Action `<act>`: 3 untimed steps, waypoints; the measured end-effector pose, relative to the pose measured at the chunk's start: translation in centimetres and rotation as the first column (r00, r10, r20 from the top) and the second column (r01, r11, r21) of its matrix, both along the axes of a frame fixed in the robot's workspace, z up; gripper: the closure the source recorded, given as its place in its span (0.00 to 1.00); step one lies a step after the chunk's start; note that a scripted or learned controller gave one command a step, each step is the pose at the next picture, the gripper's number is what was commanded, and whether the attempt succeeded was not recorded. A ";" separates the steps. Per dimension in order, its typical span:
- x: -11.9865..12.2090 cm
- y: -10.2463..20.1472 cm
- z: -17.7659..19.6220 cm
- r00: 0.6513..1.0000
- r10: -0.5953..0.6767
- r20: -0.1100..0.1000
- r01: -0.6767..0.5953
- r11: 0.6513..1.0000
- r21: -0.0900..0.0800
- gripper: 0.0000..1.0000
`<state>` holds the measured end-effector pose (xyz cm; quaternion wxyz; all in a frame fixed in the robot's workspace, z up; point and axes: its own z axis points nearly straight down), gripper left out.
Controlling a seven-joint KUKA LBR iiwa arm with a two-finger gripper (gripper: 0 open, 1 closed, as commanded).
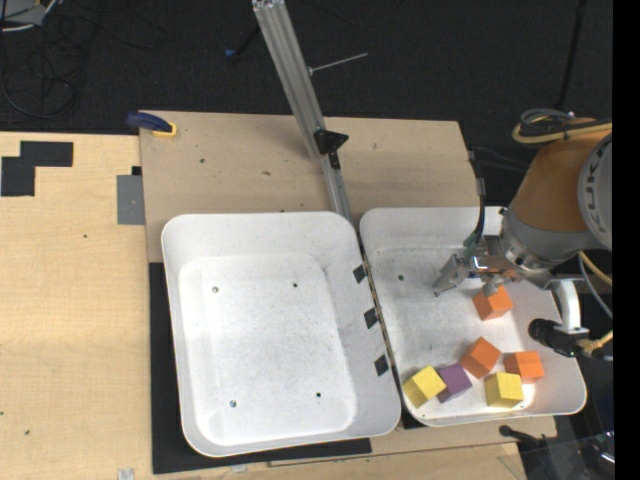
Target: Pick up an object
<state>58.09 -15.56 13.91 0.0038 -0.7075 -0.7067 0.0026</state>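
the gripper (pixel 470 271) hovers in the right white plastic bin (pixel 420 238), jaws spread and empty, just left of an orange foam cube (pixel 491 303). closing from here may knock that cube aside; 5 other blocks sit nearer the bin's front edge.

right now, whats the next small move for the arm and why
Probably a short shift toward the orange block lying just beside the gripper in the right bin, then descend over it. It is the nearest block and sits apart from the cluster of orange, purple and yellow blocks at the bin's near edge.
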 end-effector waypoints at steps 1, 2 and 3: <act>0.1 0.1 -4.8 1.000 0.000 0.009 0.000 1.000 -0.001 0.00; 0.1 0.0 -3.8 1.000 -0.007 0.008 0.007 1.000 0.001 1.00; -0.5 -0.1 2.3 1.000 -0.007 0.012 0.007 1.000 -0.002 1.00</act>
